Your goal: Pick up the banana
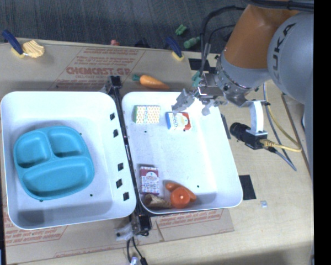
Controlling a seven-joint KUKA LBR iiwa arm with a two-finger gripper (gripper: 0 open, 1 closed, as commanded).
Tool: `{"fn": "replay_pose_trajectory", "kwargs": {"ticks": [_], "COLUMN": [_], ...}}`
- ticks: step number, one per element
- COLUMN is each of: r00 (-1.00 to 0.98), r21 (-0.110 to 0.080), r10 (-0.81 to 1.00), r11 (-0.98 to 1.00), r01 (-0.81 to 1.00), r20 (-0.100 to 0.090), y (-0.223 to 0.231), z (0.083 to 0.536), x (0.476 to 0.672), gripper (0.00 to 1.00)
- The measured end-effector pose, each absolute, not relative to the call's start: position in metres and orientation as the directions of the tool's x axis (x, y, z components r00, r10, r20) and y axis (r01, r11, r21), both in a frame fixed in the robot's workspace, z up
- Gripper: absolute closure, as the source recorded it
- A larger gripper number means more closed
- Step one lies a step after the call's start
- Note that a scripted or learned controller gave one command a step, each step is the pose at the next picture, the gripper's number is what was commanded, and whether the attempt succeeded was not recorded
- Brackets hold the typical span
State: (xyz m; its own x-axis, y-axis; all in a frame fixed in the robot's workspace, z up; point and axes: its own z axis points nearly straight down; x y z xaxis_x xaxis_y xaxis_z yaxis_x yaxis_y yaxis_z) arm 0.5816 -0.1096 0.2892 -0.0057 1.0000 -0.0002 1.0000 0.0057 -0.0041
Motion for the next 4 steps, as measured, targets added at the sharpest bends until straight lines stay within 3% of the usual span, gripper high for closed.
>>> {"fn": "replay_pose_trajectory", "kwargs": {"ticks": [1, 2, 3, 4], "r00": [-0.32, -0.43, -0.465, -0.467], "r21": [-0.005, -0.004, -0.001, -0.003], "r10": [0.947, 0.903, 0.885, 0.884], "r11": [0.32, 0.43, 0.465, 0.467], "r01": [0.947, 0.903, 0.885, 0.884], "r20": [0.001, 0.001, 0.0, -0.001], "y": [-0.046, 0.025, 0.125, 0.124], "z": [0.301, 0.23, 0.318, 0.328], "x": [0.493, 0.511, 0.494, 0.494], "gripper": [0.0, 0.0, 0.0, 1.0]}}
